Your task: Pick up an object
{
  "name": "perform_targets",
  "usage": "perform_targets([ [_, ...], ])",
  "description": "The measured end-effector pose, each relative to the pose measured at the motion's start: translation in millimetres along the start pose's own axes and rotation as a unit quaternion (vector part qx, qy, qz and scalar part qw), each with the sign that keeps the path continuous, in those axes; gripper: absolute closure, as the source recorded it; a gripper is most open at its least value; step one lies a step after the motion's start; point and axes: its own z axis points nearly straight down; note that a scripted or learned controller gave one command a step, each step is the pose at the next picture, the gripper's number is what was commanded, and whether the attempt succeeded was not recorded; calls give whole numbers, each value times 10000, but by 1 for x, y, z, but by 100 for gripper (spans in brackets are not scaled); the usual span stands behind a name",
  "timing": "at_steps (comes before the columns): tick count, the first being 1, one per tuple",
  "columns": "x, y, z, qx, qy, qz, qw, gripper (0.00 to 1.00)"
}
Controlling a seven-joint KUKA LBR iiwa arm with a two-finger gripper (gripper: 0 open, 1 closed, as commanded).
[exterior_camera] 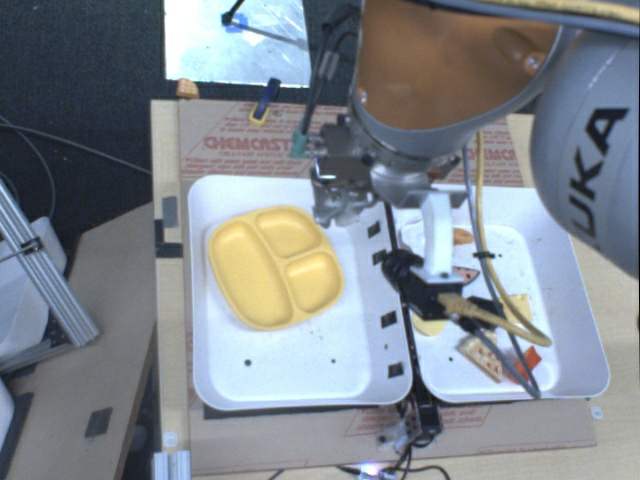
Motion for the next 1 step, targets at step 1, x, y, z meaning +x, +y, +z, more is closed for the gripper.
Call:
perform_targets([
  [1, 0, 1, -11, -13, 5, -29, 10000, 100],
])
